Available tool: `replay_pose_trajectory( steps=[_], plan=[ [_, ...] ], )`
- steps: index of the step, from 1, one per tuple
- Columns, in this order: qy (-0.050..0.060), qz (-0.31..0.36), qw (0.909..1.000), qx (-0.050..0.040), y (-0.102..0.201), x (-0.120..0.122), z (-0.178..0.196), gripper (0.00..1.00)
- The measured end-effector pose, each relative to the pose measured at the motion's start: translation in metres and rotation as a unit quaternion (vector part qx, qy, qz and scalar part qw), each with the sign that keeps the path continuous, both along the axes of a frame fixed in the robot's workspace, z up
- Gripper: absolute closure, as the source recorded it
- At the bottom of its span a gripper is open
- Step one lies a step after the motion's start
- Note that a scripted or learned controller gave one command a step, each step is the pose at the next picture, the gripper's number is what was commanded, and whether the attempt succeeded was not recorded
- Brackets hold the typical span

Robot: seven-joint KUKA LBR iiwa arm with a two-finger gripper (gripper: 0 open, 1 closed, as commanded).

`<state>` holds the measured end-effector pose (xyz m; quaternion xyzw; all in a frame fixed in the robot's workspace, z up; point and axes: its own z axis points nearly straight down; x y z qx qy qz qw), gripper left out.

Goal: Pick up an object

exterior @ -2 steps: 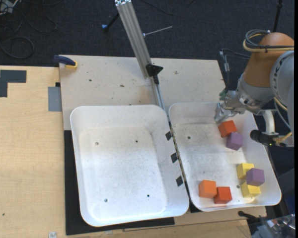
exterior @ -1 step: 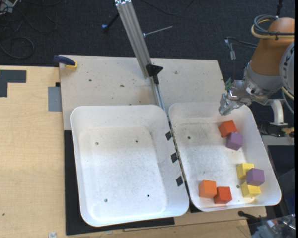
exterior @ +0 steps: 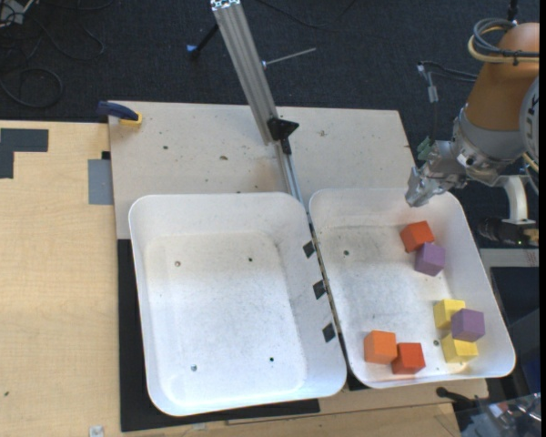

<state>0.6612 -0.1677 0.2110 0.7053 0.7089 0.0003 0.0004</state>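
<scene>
The jaws (exterior: 422, 192) hang over the right bin's (exterior: 364, 376) far rim, near the red-orange cube (exterior: 417, 236); their opening I cannot tell, and nothing shows between them; that cube sits skewed to the walls, touching a purple cube (exterior: 429, 259); the bin's left half lies open.

Place: robotics lab / test cell, not a home or shop.
Bench: plywood top (exterior: 36, 271) w/ a speckled board (exterior: 200, 148) laid over it, drill holes showing.
Bins: 2 shallow white bins (exterior: 220, 209) side by side, scuffed grey inside.
Rig: slanted alu profile (exterior: 247, 62) w/ checker tag at its tip, black bracket at its foot.
Floor: dark carpet, loose cables (exterior: 18, 71) top left.
Arm: industrial arm (exterior: 500, 98), orange band, hoses on top.
Props: plain colour foam blocks (exterior: 417, 236), test-object look.
</scene>
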Motion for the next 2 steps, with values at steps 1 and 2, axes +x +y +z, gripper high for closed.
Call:
replay_pose_trajectory(
  steps=[1,2],
  plan=[
    [0.002,0.000,1.0000,0.0016,0.052,-0.011,0.013,1.00],
    [0.003,0.000,1.0000,0.0017,0.112,-0.018,0.016,1.00]
  ],
)
